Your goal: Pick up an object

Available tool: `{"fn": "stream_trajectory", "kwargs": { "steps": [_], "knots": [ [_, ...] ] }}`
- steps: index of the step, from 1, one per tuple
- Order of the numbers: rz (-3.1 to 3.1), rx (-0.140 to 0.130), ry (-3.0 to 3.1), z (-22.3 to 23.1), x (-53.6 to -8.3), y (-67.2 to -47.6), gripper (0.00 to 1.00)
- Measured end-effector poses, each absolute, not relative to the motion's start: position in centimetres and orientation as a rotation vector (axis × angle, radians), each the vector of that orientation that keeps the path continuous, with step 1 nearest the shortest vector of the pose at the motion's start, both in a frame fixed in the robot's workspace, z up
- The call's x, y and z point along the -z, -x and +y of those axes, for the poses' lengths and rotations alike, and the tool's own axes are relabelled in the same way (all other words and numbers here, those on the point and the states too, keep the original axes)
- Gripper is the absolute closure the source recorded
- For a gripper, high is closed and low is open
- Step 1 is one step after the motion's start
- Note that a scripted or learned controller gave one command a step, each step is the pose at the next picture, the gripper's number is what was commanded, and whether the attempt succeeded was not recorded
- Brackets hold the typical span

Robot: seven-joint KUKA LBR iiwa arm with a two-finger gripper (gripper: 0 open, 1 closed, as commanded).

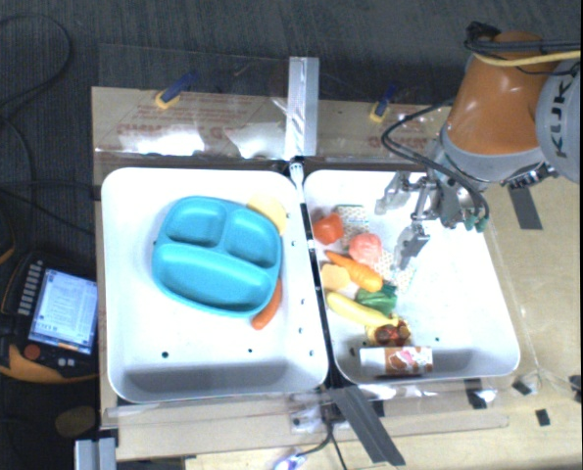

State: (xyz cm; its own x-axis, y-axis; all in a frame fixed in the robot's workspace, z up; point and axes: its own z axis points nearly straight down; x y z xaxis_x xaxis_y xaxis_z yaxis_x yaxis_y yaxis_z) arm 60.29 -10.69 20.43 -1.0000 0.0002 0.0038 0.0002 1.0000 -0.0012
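Above the right bin (487, 302), the gripper (411, 248) hangs with its fingers a little apart, and nothing is between them. Just to its left lie the toy foods along the left side of this bin: a pink ball (365, 247), a red tomato (328, 228), an orange carrot (358, 270), a yellow banana (348, 307) and a green piece (377, 299). Near the front wall lies a small bottle (397, 360). In the left bin (134, 360) a blue divided plate (218, 253) rests, with an orange sausage (268, 308) touching its edge.
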Motion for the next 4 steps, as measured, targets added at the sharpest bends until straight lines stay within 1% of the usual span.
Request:
{"fn": "stream_trajectory", "kwargs": {
  "steps": [1, 2, 3, 4],
  "knots": [
    [-3.116, -0.003, 0.492, -9.5, -10.5, -61.1, 0.00],
    [-3.124, -0.005, 0.490, -9.4, -11.7, -61.4, 1.00],
    [-2.900, -0.008, 1.200, -7.9, -18.0, -61.0, 1.00],
    [-2.900, -0.008, 1.200, -7.9, -18.0, -61.0, 0.00]
  ]
}}
